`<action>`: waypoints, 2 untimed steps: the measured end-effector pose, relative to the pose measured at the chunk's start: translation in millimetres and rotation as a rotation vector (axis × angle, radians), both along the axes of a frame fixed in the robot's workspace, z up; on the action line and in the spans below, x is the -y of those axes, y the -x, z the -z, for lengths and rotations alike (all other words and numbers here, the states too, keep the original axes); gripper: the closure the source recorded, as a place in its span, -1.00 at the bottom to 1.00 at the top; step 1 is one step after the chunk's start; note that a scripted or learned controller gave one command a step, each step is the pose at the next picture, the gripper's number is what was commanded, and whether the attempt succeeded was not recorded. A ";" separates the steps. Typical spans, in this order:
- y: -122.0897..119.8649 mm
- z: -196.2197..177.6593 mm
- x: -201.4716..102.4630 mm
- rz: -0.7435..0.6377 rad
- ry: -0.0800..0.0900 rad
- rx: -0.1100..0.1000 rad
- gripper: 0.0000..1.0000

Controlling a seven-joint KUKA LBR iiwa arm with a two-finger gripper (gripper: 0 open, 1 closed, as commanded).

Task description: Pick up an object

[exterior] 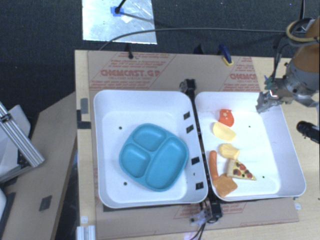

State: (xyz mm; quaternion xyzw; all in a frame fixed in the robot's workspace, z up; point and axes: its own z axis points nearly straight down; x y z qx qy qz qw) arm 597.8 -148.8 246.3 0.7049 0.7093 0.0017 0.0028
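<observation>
Overhead, the gripper [266, 103] hangs above the right bin's [290, 149] far corner, holding nothing visible.

The grey metal arm [303, 79] has rounded, smooth housings at the scene's right edge. An orange band [306, 59] circles it above the wrist, and a yellowish ring [298, 30] sits at the far end. Its small grey two-finger gripper [266, 102] looks blocky, with a bright spot beside it.
</observation>
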 end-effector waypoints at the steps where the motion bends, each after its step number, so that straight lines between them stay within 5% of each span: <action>1: 5.9 -7.6 -55.0 -0.004 -0.003 -0.004 1.00; 2: 15.1 -12.9 -106.0 -0.004 -0.004 -0.006 1.00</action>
